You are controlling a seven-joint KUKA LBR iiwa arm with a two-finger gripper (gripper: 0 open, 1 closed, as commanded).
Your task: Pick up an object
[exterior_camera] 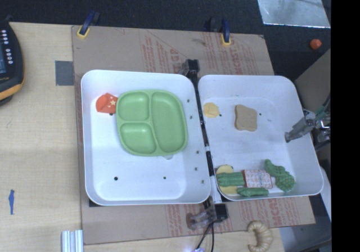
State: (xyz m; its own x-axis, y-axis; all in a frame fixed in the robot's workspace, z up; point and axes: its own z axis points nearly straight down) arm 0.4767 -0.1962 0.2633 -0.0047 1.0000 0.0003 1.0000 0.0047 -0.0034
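In the right bin [281, 85] a tan bread slice [245, 117] lies near the back and a small yellow piece [211, 110] rests by the left wall. Along the front wall sit several green toy vegetables [279, 174], a red and white packet [258, 179] and a yellow item [224, 170]. The left bin [93, 149] holds a green divided plate [152, 122] with a red object [106, 103] at its left. My gripper [297, 130] reaches in at the right bin's right rim, above it, with nothing seen between its fingers.
A tan curled object [260, 235] lies on the cardboard in front of the right bin. A black and orange device [8, 59] sits at the bench's left edge. Blue and yellow clamps [225, 34] hold the cardboard at the back.
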